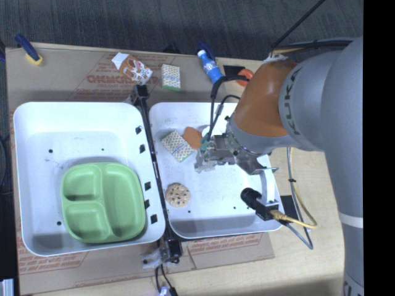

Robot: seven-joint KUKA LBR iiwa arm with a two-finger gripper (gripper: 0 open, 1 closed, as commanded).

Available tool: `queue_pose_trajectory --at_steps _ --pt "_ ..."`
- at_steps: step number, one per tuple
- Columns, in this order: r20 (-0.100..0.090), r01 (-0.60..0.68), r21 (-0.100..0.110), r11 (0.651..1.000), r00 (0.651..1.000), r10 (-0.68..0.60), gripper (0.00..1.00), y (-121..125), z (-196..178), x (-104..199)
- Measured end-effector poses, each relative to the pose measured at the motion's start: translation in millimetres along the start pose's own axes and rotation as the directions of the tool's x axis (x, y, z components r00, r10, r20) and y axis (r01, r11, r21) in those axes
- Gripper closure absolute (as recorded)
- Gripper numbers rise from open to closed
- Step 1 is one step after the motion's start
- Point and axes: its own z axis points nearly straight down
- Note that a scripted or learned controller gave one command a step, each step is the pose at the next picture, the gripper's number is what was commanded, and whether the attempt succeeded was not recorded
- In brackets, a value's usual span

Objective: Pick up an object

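Note:
In the right bin lie a checkered packet, an orange object just right of it, and a round speckled cookie nearer the front. My gripper hangs low over the bin's middle, just right of the packet and below the orange object. Nothing shows between its fingers. The arm's bulk hides the bin's right part.
The left bin holds a green divided plate. Behind the bins on the cardboard lie a snack wrapper, a small green-white packet and a blue marker. A blue and yellow clamp sits at the far left.

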Motion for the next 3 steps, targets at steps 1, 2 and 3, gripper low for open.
queue_pose_trajectory --at_steps 1,2,3 --pt "0.0 0.0 0.002 1.0 1.0 0.0 0.0 -1 1 0" --pt "0.0 0.0 0.002 1.0 1.0 0.0 0.0 -1 1 0" --pt "0.001 0.002 0.005 1.0 1.0 -0.002 0.0 18 53 -16"
